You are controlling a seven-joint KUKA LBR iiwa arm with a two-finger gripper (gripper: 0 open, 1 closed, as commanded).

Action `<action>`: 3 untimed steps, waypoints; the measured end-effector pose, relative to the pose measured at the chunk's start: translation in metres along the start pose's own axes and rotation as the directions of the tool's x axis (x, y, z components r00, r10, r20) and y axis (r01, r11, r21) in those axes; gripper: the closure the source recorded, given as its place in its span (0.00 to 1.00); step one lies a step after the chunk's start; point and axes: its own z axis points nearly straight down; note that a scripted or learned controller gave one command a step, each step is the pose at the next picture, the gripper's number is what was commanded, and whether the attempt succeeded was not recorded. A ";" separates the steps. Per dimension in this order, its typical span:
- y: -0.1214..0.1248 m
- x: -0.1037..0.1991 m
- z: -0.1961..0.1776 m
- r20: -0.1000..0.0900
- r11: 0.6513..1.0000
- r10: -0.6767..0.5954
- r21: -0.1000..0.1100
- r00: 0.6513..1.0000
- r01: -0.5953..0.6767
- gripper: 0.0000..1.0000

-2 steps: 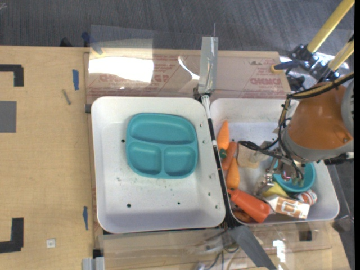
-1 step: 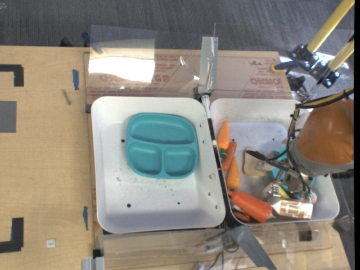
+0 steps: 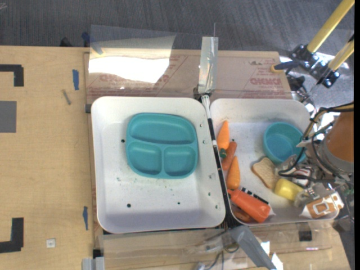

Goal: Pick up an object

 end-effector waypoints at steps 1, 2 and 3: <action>-0.001 -0.003 -0.013 0.010 1.000 0.003 0.005 1.000 -0.003 1.00; -0.034 -0.082 0.001 -0.010 0.936 0.351 0.002 0.936 -0.351 1.00; 0.002 -0.149 0.003 -0.009 0.876 0.482 0.011 0.876 -0.482 1.00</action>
